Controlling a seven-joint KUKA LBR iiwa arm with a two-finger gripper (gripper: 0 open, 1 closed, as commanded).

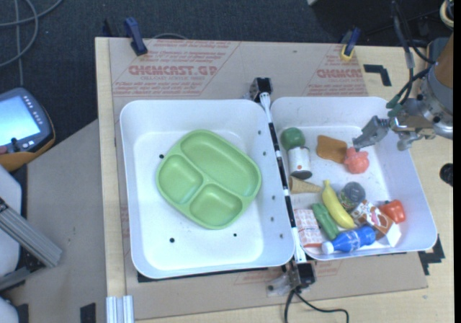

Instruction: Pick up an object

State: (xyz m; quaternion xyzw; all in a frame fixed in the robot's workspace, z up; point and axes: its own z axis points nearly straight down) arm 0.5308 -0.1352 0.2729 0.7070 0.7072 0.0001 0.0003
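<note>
Broadly, largest first. Bench (180, 69): tan board with red lettering, carrying 2 shallow white bins side by side, with a blue clamp at each far corner.

Left bin (144, 235): holds 1 green tray (209, 179) with 3 compartments, lying flat near the bin's middle and turned at an angle to the walls.

Right bin (414, 192): holds all the small goods, mostly in its near and left parts.

Arm (443, 91): enters from the right, over the right bin's far right corner.

Gripper (382, 133): over the far right part of the right bin, fingers pointing left, its left finger tip just above and beside the pink ball. Nothing is seen between the fingers; how far apart they stand cannot be told.

Contents of the right bin, in falling size:
- blue bottle (353, 239), on its side along the near wall, white cap to the left.
- banana (335, 205), slanting from far left to near right, at the bin's middle.
- red and white packet (308, 226), left of the banana, by the near left corner.
- white can (300, 162), against the left wall.
- brown wedge (332, 148), right of the can.
- green ball (292, 138), just beyond the can.
- pink ball (356, 161), touching the brown wedge's right end.
- grey round item (353, 192), right of the banana.
- orange item (392, 211), near the right wall.
</note>
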